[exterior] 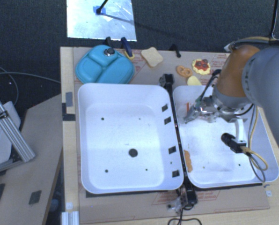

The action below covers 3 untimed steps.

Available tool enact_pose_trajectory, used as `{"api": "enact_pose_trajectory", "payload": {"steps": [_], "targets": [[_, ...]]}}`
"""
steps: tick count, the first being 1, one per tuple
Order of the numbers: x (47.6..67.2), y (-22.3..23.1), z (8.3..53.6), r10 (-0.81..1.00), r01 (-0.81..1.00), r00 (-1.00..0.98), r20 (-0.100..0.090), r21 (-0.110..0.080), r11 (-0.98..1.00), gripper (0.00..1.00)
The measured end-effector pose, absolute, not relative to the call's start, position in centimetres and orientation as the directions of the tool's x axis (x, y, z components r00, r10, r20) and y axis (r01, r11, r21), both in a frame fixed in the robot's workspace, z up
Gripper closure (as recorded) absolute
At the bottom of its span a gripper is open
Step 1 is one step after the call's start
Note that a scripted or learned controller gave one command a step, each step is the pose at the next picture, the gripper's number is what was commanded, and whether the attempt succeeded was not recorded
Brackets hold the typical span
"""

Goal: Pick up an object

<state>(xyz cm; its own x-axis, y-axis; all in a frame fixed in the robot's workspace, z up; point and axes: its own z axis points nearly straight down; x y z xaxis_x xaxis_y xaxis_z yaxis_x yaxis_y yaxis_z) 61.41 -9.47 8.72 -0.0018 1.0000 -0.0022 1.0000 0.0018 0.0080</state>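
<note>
A small orange piece (188,161) is seen lying at the left wall of the right bin (223,179). Farther back, the gripper (192,115) is held low over that bin's upper left; how far it is open cannot be told.

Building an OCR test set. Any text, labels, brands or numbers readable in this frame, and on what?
None readable.
Cardboard sheet under the bins: reddish printed marks along its edges, too small and blurred to read.
Blue tray, left bin, right bin, toy food behind the bins: no lettering I can make out.
Gripper and arm: no legible label.
</note>
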Motion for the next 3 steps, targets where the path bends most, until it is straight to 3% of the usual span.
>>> {"api": "enact_pose_trajectory", "payload": {"steps": [1,2,3], "targets": [[67.1,-8.4,8.6,1.0,1.0,-0.007,-0.001,0.005,0.007,0.0],[67.1,-3.7,19.2,1.0,1.0,-0.009,0.001,0.012,0.009,0.0],[66.6,-8.8,10.2,1.0,1.0,0.003,-0.001,-0.005,-0.003,0.0]]}}
